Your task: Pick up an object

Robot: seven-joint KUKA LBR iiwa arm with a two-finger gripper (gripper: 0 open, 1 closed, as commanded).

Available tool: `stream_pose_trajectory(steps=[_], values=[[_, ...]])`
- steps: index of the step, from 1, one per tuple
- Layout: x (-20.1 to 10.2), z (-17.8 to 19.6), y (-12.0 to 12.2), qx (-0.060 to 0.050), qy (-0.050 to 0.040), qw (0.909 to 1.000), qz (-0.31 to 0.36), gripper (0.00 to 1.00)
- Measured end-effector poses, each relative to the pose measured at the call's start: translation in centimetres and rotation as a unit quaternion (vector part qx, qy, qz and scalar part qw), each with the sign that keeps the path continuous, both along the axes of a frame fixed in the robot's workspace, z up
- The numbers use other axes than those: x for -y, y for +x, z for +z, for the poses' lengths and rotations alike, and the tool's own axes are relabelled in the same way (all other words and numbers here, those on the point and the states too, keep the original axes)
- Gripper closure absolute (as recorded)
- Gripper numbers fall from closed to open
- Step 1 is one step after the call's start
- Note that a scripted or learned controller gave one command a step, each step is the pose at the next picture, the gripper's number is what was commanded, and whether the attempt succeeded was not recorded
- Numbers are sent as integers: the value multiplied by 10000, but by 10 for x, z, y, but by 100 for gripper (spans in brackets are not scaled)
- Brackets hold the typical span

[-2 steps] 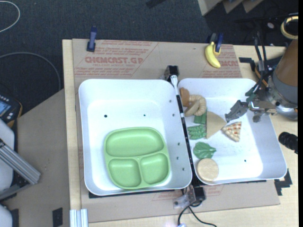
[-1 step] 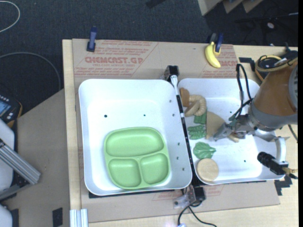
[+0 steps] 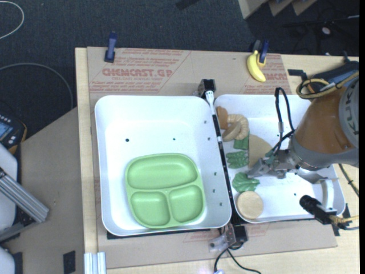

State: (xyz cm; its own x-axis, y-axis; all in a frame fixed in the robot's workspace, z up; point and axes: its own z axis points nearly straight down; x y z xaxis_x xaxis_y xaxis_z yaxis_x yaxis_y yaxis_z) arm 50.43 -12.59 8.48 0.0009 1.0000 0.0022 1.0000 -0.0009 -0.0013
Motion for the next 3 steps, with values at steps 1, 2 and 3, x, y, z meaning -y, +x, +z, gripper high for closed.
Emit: stream_pose_trajectory(steps=[1, 2, 3], values=[[1, 11, 1, 27, -15, 10000, -4, 100], [-66, 213, 22, 109, -9, 9999, 46, 100], [-128, 196, -20, -18, 6, 10000, 38, 100]])
